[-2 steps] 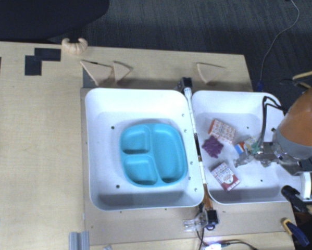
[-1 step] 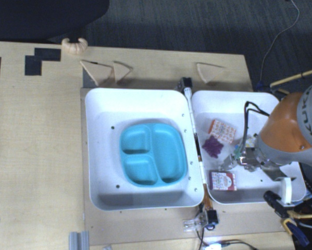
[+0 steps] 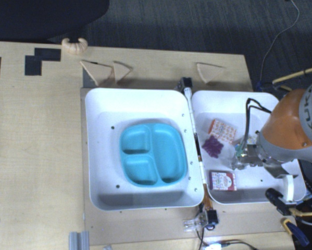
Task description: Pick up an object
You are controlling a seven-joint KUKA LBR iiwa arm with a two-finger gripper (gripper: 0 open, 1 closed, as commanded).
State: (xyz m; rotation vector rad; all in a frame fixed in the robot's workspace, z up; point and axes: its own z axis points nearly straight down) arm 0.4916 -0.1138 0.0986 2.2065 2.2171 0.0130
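The gripper (image 3: 240,155) hangs low in the right bin (image 3: 260,198), its state impossible to tell, with a purple object (image 3: 213,146) just beside it and a red packet (image 3: 222,180) near below.

Left of the gripper (image 3: 242,155): purple lump (image 3: 213,146), orange-and-white patterned packet (image 3: 223,130), red-bordered card (image 3: 222,180). Farther left: blue tray (image 3: 153,153), white bin (image 3: 98,139).

We see our grey arm (image 3: 301,139) reaching in from the right, its orange band (image 3: 283,121) tilted toward us, with the gripper (image 3: 241,158) pointed downward.
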